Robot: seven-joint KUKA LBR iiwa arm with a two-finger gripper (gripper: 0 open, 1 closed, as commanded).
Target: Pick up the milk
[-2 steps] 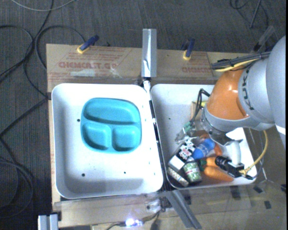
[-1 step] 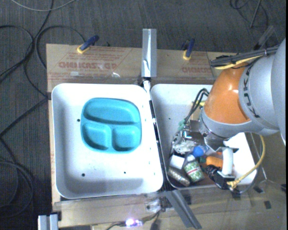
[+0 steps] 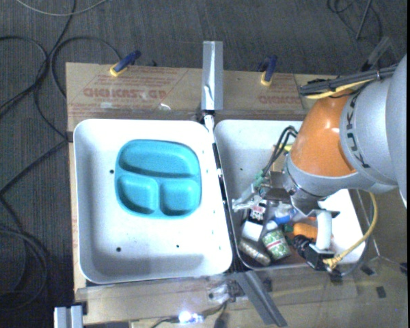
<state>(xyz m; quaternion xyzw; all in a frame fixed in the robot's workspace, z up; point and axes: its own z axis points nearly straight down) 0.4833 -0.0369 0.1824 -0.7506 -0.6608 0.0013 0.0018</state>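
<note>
Near the front left corner of the right bin (image 3: 242, 139) sits the milk (image 3: 257, 214). It is a small white carton with red and black print on its face. Its top is partly covered by the claw, so its full form is not clear. It stands in a tight pile of other things. Just in front of it is a jar (image 3: 276, 244) with a green label and a pale cap. A dark can (image 3: 254, 254) lies on its side against the front wall of this bin. Just right of the milk is a small blue thing (image 3: 282, 219), too hidden to name.

Beside it, the left bin (image 3: 89, 183) holds one blue tray (image 3: 158, 178) near its middle. This tray has three compartments, a long one at the back and two shorter ones at the front.

Over the right bin the arm (image 3: 328, 145) covers the middle and the right part. The claw (image 3: 255, 202) is low above the pile, directly at the top of the milk and very close to it. Whether they touch is hard to see. Whether the claw is released or clenched, I cannot tell, and the milk is not seen to be grasped.
</note>
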